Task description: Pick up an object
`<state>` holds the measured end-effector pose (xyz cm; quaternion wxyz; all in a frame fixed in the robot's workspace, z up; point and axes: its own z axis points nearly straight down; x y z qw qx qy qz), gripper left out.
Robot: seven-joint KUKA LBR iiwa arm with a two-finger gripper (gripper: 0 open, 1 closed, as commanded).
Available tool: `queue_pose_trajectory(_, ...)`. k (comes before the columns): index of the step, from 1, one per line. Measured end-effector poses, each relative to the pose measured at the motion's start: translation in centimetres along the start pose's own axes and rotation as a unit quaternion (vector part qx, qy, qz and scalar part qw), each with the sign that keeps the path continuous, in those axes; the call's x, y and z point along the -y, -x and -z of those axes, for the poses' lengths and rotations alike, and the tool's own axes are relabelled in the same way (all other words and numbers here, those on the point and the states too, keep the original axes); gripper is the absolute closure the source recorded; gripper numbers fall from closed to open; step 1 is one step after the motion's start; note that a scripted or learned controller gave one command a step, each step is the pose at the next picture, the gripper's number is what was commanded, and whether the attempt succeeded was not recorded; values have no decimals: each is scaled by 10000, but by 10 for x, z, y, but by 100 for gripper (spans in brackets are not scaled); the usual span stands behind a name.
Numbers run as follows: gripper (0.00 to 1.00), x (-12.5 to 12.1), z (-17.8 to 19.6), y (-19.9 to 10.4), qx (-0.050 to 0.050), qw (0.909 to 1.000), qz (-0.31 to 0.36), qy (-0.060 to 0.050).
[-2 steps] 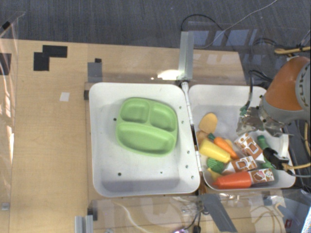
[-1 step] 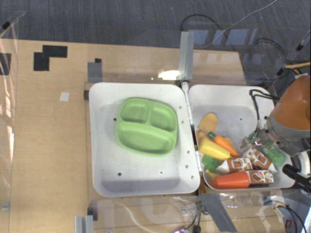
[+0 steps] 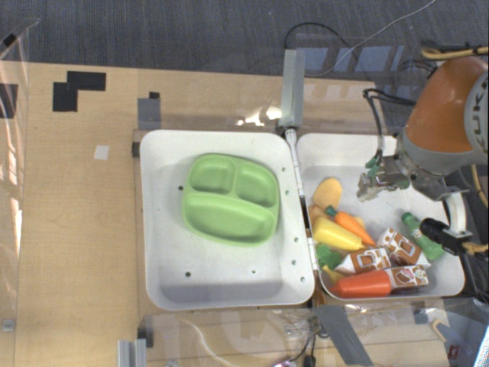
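Observation:
My gripper (image 3: 380,180) hangs over the back part of the right bin (image 3: 348,153), below the orange-banded wrist. Toy foods lie in that bin's front half. A pale yellow rounded piece (image 3: 328,192) lies left of the gripper. An orange carrot (image 3: 351,222) and a yellow piece (image 3: 336,236) lie just in front of it. Nearer the front lie brown cartons (image 3: 368,261) and a red-orange piece (image 3: 364,284). A green bottle (image 3: 418,228) lies at the right. The gripper is apart from all of them.
The left bin (image 3: 164,205) holds a green divided plate (image 3: 231,199). A metal post (image 3: 293,90) stands behind the wall where the two bins meet. Bare wooden bench (image 3: 69,220) stretches to the left.

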<state>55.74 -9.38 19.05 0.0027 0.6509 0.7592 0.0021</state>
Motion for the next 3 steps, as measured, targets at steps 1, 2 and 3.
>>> queue_pose_trajectory(1,0,0,0,0,-1,10000,-4,-4)
queue_pose_trajectory(2,0,25,-100,-6,5,9982,-596,36)
queue_pose_trajectory(3,100,22,-88,-7,1,9983,-583,72)
